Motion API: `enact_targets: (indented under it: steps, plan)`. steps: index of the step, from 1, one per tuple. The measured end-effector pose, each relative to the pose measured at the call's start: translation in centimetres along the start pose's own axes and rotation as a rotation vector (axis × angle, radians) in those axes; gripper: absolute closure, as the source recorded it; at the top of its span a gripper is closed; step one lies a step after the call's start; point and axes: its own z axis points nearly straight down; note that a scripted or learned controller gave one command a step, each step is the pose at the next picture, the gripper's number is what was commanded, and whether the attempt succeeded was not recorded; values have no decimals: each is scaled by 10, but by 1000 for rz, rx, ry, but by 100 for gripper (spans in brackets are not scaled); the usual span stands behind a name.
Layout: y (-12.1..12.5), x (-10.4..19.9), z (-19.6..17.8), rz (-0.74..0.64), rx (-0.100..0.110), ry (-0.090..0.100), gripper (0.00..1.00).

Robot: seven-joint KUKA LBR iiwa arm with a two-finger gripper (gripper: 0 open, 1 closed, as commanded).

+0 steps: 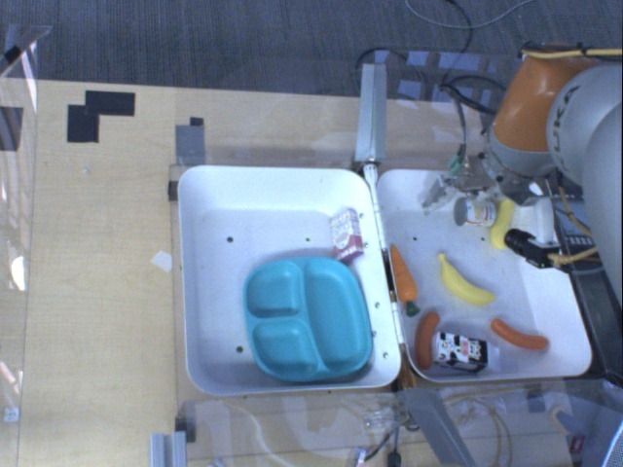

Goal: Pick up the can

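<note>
A small red-and-white can (346,233) lies on its side in the left bin (209,261), against the right wall and just behind the blue divided plate (307,317). My gripper (463,198) is low over the back of the right bin (574,353), well to the right of that can and across the divider. A small round silvery piece (475,211) shows right under the gripper; I cannot tell whether it is part of the gripper or a loose object.
The right bin holds a carrot (402,275), a banana (465,282), two sausages (426,337) (519,335), a black-and-white pack (459,350) and a yellow piece (502,225) beside the gripper. The arm's orange band (531,105) hangs over the bin's back right.
</note>
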Motion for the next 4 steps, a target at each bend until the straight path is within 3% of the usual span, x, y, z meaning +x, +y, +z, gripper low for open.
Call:
enact_targets:
  steps: [1, 3, 4]
  plan:
    - [3, -57, 34, 218, 26, 5, 0]
    - [-122, -65, 28, 230, 20, 6, 0]
    - [-163, -47, 26, 494, 14, 0, 0]
